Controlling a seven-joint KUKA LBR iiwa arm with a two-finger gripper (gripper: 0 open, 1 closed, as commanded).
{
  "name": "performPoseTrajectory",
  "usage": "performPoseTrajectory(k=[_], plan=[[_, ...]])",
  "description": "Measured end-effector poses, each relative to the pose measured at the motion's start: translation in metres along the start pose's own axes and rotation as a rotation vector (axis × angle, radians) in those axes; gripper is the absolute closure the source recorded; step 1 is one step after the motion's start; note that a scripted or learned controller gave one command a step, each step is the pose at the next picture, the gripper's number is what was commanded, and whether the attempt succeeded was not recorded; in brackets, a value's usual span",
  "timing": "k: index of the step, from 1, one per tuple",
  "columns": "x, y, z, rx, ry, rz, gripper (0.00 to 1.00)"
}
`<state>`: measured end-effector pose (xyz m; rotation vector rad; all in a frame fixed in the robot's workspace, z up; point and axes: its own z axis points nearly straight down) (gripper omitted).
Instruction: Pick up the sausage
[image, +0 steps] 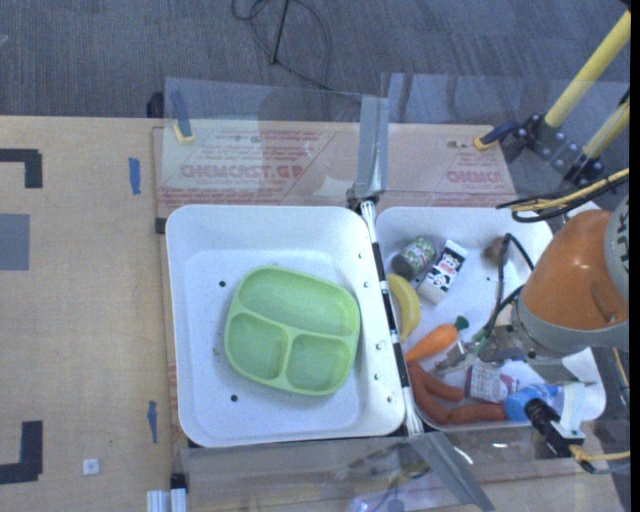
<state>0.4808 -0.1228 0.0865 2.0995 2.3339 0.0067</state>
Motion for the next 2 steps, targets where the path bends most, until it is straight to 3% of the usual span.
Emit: performPoseTrajectory(k=[1, 2], plan=[[0.0, 0.0, 0.0, 0.0, -0.001, 0.001, 0.0], [0.026, 0.003, -0.001, -0.002, -0.004, -0.035, 0.0]])
